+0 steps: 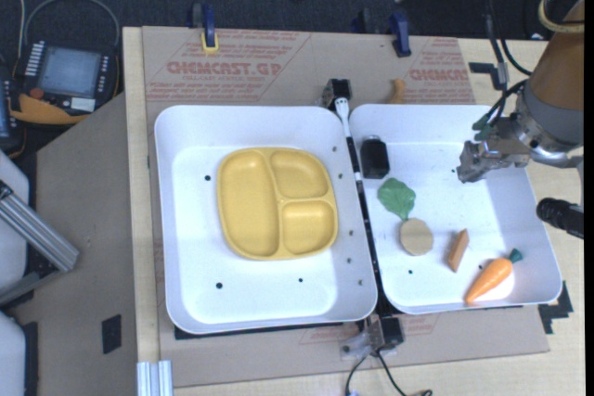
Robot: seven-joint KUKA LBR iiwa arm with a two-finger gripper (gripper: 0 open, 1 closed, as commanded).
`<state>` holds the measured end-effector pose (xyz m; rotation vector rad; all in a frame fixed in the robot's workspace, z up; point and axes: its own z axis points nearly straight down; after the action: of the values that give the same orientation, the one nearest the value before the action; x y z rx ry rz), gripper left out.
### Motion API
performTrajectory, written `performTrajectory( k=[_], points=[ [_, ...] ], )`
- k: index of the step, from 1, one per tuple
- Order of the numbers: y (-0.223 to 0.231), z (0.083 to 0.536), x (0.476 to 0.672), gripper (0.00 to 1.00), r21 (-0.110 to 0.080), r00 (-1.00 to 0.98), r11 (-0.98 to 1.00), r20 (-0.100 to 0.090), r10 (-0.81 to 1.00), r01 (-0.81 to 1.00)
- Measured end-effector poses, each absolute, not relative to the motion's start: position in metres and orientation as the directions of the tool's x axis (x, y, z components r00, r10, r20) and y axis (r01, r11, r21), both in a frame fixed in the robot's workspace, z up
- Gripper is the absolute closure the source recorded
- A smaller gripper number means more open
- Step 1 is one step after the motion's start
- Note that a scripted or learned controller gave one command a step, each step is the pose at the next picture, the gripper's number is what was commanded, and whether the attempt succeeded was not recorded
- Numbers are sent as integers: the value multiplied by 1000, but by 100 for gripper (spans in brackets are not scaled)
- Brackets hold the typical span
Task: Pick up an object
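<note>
The right bin (520, 199) holds the toys. The gripper (478, 160) hovers at its two o'clock corner, grasping nothing; whether spread or clenched, I cannot tell. The carrot (489, 280), long axis toward two o'clock, lies at six o'clock from it.

Table with two bins on printed cardboard

A brown cardboard sheet with red lettering (232, 60) covers the table (130, 199) (blue clamps (208, 25) pin its far edge), and on it sit two shallow white plastic bins side by side, touching: the left bin (186, 274) and the right bin (543, 269), with a small black fitting (338, 92) at their far junction.
</note>
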<state>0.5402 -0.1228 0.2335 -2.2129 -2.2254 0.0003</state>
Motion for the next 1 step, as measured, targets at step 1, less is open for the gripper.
performTrajectory(
  k=[1],
  points=[
    [-76,227,557,100,1,-5,5,1,1000,1000]
  ],
)
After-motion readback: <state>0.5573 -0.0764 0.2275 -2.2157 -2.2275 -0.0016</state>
